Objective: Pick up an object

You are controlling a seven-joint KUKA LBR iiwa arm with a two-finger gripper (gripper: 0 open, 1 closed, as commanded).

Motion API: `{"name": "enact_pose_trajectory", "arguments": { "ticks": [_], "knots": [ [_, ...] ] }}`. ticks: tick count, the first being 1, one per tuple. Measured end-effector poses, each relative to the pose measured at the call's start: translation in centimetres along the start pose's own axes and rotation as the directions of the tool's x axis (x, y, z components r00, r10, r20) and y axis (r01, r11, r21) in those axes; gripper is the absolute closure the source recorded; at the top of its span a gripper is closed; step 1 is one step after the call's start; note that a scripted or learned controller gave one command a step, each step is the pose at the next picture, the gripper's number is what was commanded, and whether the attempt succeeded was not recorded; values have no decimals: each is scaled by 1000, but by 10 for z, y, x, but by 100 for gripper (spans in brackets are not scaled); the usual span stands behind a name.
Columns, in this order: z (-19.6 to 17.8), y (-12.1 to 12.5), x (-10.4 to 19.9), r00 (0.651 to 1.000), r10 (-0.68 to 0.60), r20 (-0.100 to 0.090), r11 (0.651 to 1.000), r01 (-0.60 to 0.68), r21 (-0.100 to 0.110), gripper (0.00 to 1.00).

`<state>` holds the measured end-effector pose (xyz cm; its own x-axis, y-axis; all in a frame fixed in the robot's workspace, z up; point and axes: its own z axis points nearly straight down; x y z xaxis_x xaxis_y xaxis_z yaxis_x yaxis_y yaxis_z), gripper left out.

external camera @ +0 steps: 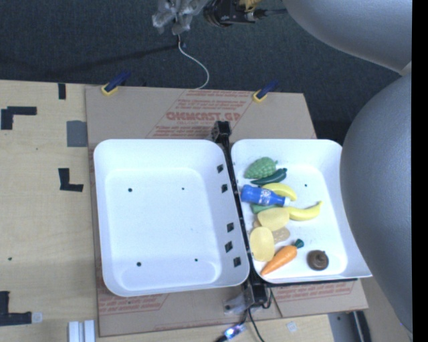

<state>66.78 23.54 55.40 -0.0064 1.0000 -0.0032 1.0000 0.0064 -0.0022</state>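
Note:
The right bin [331,174] holds several toy foods along its left side. A green bumpy fruit [261,166] lies at the back with a dark green vegetable [271,177] against it. In front of these lie a blue bottle [260,196], a banana [305,212], a pale yellow lump [273,218], a yellow lemon-like piece [262,243], an orange carrot [279,259] and a brown round piece [317,260]. My gripper [175,16] hangs blurred at the top of the view, high above the bench and far behind both bins, with nothing seen in it.
The left bin [160,214] sits beside the right one, joined by a black-clipped divider [231,200]. Both rest on a cardboard sheet [200,117] held by blue and yellow clamps. My grey arm [388,200] looms over the right edge. A thin cable [196,67] dangles below the gripper.

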Motion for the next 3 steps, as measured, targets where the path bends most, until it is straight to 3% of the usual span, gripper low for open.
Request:
{"name": "enact_pose_trajectory", "arguments": {
  "ticks": [3],
  "knots": [
    [-29,1,3,1000,0,-1,1000,0,-14,100]
  ]
}}
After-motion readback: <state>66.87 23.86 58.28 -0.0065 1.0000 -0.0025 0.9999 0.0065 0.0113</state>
